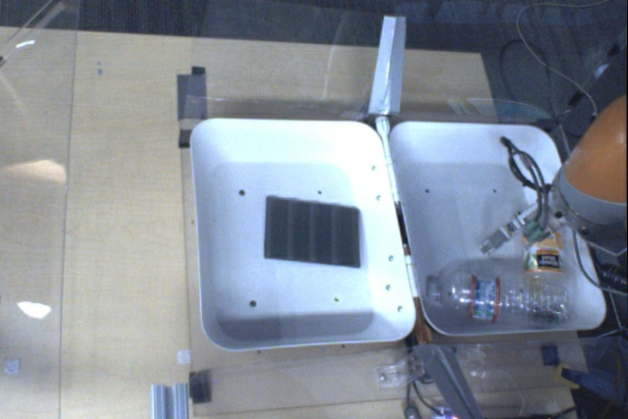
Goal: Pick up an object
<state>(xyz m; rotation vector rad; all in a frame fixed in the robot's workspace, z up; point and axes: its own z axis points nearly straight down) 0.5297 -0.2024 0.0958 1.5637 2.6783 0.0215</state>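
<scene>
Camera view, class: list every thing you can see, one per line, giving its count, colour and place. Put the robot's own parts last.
bench: one, pale wood, under both bins
left bin: one, white, centre
mat: one, dark ribbed, flat in left bin
right bin: one, white, beside left bin
bottle: one, clear with blue label, lying at right bin's near edge
small item: one, yellow and dark, right bin, above bottle
cable: one, black, right bin's far corner
arm: one, grey with orange band, right edge
claw: one, silvery, over right bin
</scene>
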